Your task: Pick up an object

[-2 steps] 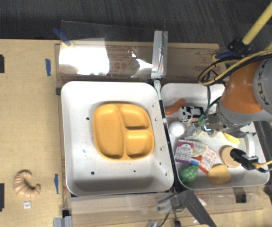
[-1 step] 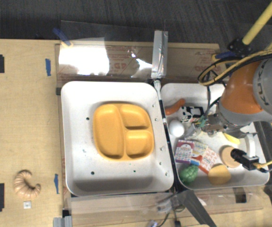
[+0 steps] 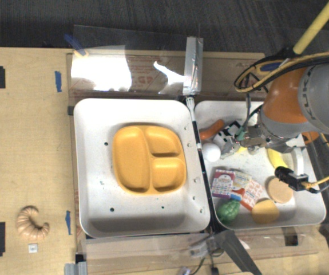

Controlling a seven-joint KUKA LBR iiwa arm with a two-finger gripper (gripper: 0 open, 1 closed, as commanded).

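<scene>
Two bins on the table, and the gripper (image 3: 233, 145) hangs over the cluttered right bin (image 3: 318, 211), fingers unreadable from here, so I'd drop straight onto the white ball (image 3: 211, 152).

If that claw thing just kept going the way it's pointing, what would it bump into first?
Probably the white ball: the gripper points toward the left end of the right bin, with the ball just beyond it. Depth is hard to judge.

Bright, even overhead light; harsh glare on the clear plastic sheet (image 3: 127, 73).
</scene>
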